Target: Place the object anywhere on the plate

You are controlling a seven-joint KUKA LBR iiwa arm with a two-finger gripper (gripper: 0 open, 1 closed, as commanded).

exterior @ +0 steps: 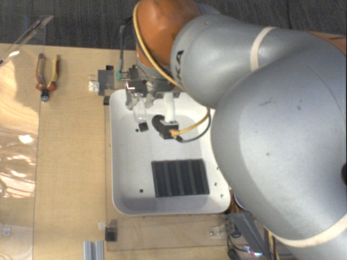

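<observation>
Bin (124, 188) holds ribbed black plate (180, 177), small black object (142, 127).

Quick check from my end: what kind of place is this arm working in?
Probably a robotics lab or workshop bench: a wooden benchtop carries a shallow white bin, red-handled pliers lie loose at its edge, and the grey arm reaches over the bin.
</observation>
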